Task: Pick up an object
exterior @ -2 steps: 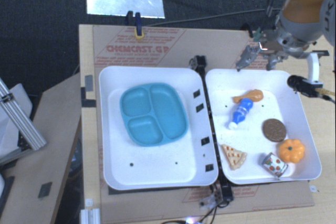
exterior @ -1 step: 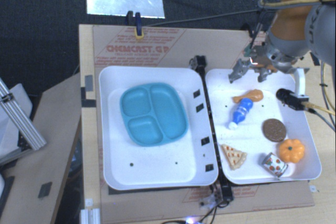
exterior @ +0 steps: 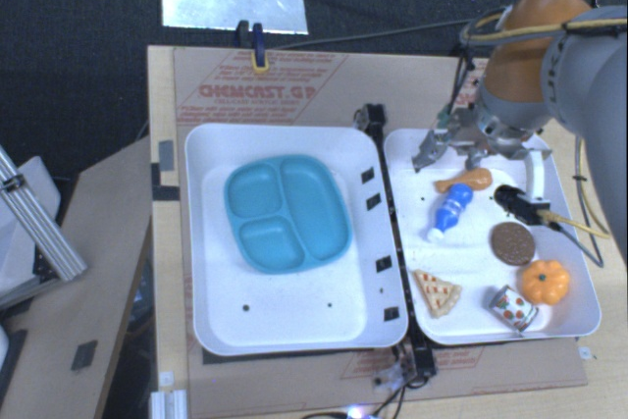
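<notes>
A single fixed camera looks down from above the table (exterior: 294, 78) at a slant, far enough back to take in both shallow white bins whole. The left bin (exterior: 201, 240) sits near the middle of the frame, and the right bin (exterior: 579, 309) lies beside it toward the right edge. The table's far edge runs across the upper part of the frame, with dark floor beyond it, and its near edge reaches the bottom. The table looks slightly turned, its edges not square with the frame. The grey arm (exterior: 589, 64) enters from the upper right, nearer the lens than the bins
</notes>
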{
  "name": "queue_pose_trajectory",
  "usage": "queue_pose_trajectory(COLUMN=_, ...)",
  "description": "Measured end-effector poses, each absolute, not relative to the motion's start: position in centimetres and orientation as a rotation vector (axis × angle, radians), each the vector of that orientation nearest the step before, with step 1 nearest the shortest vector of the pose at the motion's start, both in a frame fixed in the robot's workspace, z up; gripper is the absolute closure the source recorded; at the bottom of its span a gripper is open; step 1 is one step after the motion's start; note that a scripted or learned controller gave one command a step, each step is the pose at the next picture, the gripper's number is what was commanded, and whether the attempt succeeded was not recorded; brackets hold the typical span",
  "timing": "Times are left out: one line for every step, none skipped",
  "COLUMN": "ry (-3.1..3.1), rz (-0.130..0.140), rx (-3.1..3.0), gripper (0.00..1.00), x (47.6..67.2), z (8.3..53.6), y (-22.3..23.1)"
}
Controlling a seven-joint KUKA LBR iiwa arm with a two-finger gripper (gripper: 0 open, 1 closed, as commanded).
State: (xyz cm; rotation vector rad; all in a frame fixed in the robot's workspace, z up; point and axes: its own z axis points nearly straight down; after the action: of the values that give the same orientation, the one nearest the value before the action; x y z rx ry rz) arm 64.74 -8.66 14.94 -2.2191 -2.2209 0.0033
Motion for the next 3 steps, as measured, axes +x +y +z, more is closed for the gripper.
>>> queue_pose_trajectory(ry=-2.227, rz=-0.005, rx=-2.223, gripper=0.00, x=64.3, z=9.3, y=-8.8)
queue_pose_trajectory(ry=-2.231, rz=-0.012, rx=-2.227, gripper=1.00, x=64.5, z=10.8, y=-8.9)
queue_pose_trajectory(ry=-2.229, rz=-0.006, rx=-2.220, gripper=1.00, x=64.7, z=15.2, y=-8.4)
